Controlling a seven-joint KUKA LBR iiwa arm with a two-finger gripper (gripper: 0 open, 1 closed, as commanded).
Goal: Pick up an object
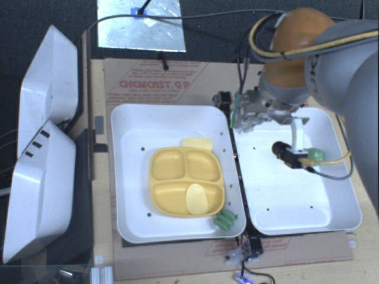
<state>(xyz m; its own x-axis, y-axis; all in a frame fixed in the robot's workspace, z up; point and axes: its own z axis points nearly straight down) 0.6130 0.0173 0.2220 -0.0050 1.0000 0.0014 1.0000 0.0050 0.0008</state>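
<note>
While the grey arm is reaching in from the right, its gripper is hanging over the upper left corner of the right bin, beside the wall shared by the 2 bins; whether it is spread or pressed together cannot be told. The objects are lying in the left bin: a yellow divided tray is carrying a pale oval piece in its lower compartment, a pale yellow block is touching the tray's upper edge, and a green piece is sitting at its lower right corner.
</note>
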